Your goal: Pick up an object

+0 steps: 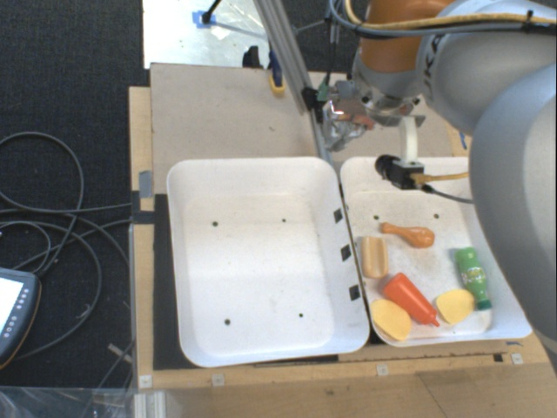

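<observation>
Off the bench's left edge: a handheld screen (pixel 10 307) at the lower left, with loose black cables (pixel 52 225) looped over dark floor.

Left bin (pixel 252 259): shallow, white, a few small dark dots on its floor. It sits on the bench's left half, with its right rim touching the right bin. 3 black clips (pixel 345 252) stand along that shared rim.

Gripper (pixel 344 124): hangs over the bare board near the bench's far edge, just beyond the far rims where the 2 bins meet. Whether it is released or clenched cannot be told from this angle. The grey arm (pixel 496 85) with its orange band enters from the right and overhangs the right bin's right side.

Right bin (pixel 435 203), 6 pieces, all on its floor in the near half, well apart from the gripper:
- tan bun (pixel 373 257), by the bin's left wall, lying lengthwise.
- yellow slice (pixel 392 319), near-left corner, just beside the cone's wide end.
- brown drumstick (pixel 409 234), farthest piece, mid-bin.
- orange-red cone (pixel 411 299), lying slantwise, tip toward the near rim.
- second yellow slice (pixel 454 306), right of the cone's tip, touching the bottle.
- green bottle (pixel 473 277), on its side by the right wall.
</observation>
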Robot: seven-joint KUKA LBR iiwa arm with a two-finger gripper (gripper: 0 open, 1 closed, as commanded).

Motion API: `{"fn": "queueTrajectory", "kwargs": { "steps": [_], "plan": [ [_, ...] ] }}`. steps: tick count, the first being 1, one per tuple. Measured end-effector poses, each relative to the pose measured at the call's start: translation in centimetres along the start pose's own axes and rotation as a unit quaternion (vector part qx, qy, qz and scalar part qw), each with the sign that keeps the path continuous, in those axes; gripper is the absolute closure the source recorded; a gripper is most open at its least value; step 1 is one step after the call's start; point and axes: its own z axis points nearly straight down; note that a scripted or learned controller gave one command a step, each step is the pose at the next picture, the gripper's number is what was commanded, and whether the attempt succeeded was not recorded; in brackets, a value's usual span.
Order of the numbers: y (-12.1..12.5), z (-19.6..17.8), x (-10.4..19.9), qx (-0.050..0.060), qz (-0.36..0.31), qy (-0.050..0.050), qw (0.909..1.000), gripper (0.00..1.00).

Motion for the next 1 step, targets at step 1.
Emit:
{"fn": "queueTrajectory", "kwargs": {
  "steps": [1],
  "plan": [
    [-0.83, 1.3, 4.82, 0.0, 0.0, 0.0, 1.0, 1.0]
  ]
}}
